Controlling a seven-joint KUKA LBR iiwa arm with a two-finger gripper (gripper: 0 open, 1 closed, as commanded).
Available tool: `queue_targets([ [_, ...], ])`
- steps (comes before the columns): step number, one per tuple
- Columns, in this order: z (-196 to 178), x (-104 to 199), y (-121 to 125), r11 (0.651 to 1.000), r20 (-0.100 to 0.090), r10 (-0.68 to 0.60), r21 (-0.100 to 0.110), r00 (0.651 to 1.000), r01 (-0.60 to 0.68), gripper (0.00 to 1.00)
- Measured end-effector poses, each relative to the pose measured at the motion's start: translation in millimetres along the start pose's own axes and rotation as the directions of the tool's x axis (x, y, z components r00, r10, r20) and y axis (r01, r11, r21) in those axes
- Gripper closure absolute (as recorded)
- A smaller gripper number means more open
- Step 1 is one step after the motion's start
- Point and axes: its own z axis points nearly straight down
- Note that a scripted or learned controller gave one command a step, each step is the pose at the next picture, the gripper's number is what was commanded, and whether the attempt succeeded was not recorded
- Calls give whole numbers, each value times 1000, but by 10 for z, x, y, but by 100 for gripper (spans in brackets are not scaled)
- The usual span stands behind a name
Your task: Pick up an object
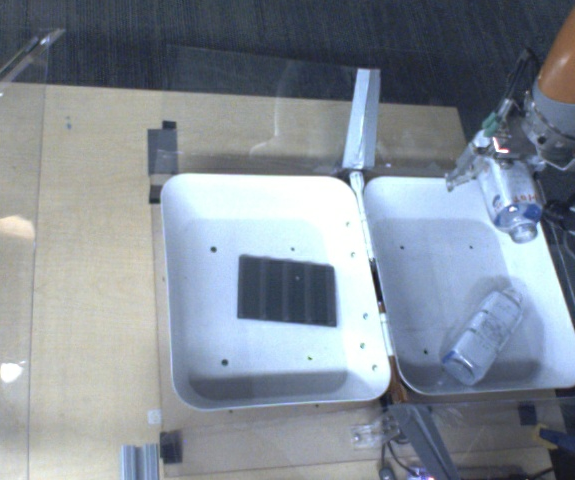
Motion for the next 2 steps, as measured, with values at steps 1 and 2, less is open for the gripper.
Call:
queue_targets([
  [1,1047,-522,-589,998,1,63,2,998,-63,0],
  [2,1427,-494,-371,999,3,-41,-6,999,41,0],
])
